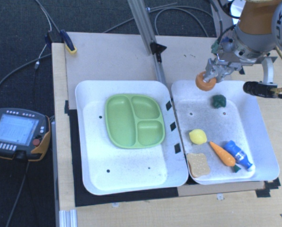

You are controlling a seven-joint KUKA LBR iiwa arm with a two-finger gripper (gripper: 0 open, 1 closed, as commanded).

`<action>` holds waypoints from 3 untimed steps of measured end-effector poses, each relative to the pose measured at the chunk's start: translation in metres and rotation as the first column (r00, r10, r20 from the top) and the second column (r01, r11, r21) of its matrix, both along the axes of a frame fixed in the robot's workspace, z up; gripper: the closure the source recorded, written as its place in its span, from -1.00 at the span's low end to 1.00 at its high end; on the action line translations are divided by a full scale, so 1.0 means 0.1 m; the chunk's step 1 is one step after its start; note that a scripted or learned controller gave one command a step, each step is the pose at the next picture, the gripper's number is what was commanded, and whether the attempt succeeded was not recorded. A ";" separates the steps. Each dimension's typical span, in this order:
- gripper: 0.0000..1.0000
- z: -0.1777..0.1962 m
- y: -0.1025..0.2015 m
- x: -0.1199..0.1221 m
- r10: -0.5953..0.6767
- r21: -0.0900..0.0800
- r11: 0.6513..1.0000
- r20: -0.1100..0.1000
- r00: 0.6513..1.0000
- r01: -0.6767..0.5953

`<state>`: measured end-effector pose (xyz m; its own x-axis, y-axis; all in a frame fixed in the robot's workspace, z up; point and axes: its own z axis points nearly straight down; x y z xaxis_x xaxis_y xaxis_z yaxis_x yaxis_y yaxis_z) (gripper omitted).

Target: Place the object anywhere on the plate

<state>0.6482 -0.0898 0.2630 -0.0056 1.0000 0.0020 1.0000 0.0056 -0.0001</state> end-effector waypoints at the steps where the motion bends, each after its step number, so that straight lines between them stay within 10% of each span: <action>1: 1.00 -0.15 0.59 -0.06 0.001 0.001 1.000 -0.003 1.000 -0.001; 3: 1.00 -0.28 1.65 -0.22 0.001 0.001 1.000 -0.004 1.000 -0.001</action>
<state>0.6263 0.0752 0.2348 -0.0069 1.0000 0.0034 1.0000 0.0069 -0.0037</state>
